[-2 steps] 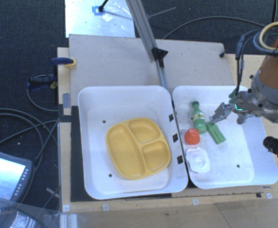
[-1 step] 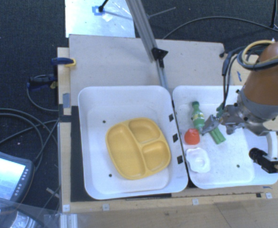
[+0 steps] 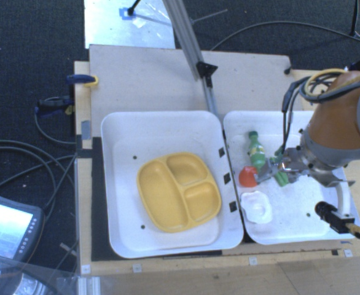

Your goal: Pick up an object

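Yellow plastic marks the landmark: a divided plate [image 3: 179, 192] with three compartments lies in the left bin [image 3: 121, 134], a little toward that bin's near right part. Everything else is placed from this plate.

Right of the plate, past the wall shared by the two bins, sits the right bin [image 3: 303, 232]. In it, closest to the plate, a small red object [image 3: 247, 176] rests just beside the dividing wall, level with the plate's upper half. Just below it, level with the plate's lower right compartment, lies a white crumpled-looking object [image 3: 257, 206]. Above the red object, farther from the plate's near edge, a green bottle [image 3: 256, 150] with a yellowish label lies slanted on the bin floor.

The gripper [image 3: 277, 172] is low over the right bin, to the right of the red object and just below the bottle's lower end. A short green piece [image 3: 281, 178] shows at its tip, touching or nearly touching the metal; whether it is part of the bottle or a separate thing cannot be told. The state of the gripper cannot be told either, since the wrist hides its tip.

The grey arm with its orange band [image 3: 336, 125] comes in from the far right of the plate, over the right bin's far edge. The desk [image 3: 143, 78] of pale board extends beyond both bins, away from the plate.
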